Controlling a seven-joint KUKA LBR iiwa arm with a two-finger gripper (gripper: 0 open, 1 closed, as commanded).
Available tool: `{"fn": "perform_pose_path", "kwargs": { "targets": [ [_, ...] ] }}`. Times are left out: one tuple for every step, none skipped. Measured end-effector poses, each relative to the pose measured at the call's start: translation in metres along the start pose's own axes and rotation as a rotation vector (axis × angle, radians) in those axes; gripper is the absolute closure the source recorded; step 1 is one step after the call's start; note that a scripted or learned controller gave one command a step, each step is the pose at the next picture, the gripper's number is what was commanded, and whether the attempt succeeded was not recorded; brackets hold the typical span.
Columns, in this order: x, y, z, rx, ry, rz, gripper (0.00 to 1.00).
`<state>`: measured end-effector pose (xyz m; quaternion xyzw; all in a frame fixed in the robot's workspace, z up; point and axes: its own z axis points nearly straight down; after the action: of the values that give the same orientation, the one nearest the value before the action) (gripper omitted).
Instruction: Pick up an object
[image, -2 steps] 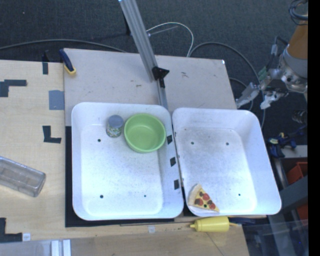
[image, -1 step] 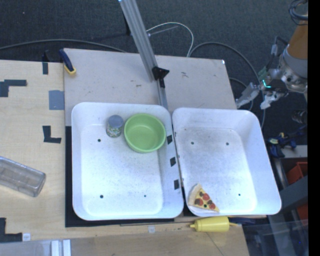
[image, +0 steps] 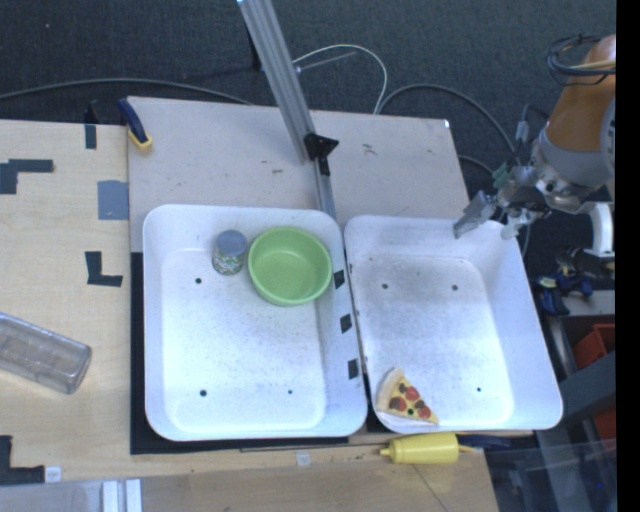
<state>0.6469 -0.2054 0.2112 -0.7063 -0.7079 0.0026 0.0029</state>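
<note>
A green bowl (image: 290, 265) sits at the back of the left bin (image: 170, 400), and a small grey-topped can (image: 229, 252) stands just left of it, touching or nearly so. A toy pizza slice (image: 405, 397) lies in the front left corner of the right bin (image: 520, 330). My gripper (image: 492, 222) hovers over the back right corner of the right bin, far from all of these. It is open and nothing is between its fingers.
A yellow mustard bottle (image: 425, 449) lies on the bench just in front of the right bin. A clear plastic container (image: 40, 355) rests at the far left. A slanted metal pole (image: 290, 90) rises behind the bins. Cables run behind the bench.
</note>
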Motion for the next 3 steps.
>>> {"fn": "perform_pose_path", "kwargs": {
  "targets": [
    [0.0,-0.002,0.044,-0.001,-0.001,0.0,0.0],
    [0.008,-0.003,0.091,-0.001,0.0,0.0,0.0],
    [0.008,-0.002,0.078,-0.006,-0.002,-0.001,1.0]
  ]
}}
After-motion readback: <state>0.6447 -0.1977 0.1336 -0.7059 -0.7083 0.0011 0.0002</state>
